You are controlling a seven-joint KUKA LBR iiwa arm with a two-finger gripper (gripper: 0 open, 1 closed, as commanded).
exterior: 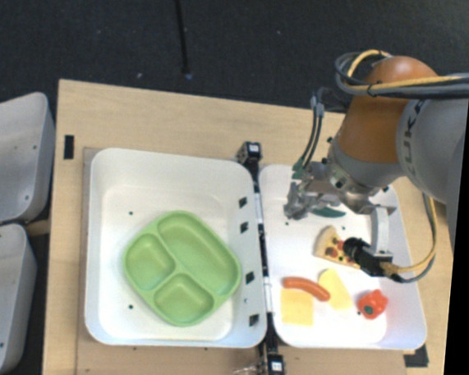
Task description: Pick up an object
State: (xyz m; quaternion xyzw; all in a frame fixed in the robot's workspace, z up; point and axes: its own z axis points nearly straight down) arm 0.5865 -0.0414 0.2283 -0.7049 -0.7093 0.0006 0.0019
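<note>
Dark floor all round, and a pale wooden bench carries two shallow white bins side by side. Over in the left bin sits a lime-green divided tray, smooth moulded plastic with three rounded wells, lying near the bin's middle and apart from the action. All the pickable stuff is in the right bin, clustered toward its near edge: a pizza slice, a red sausage, a flat yellow cheese square just beside a paler yellow lump, and a red-orange pepper toward the near right corner. They read as glossy toy food. The gripper hangs low over the bin's far left corner, away from the cluster, so my guess is it's lining up a descent. Jaws: I cannot tell, too blurred.
</note>
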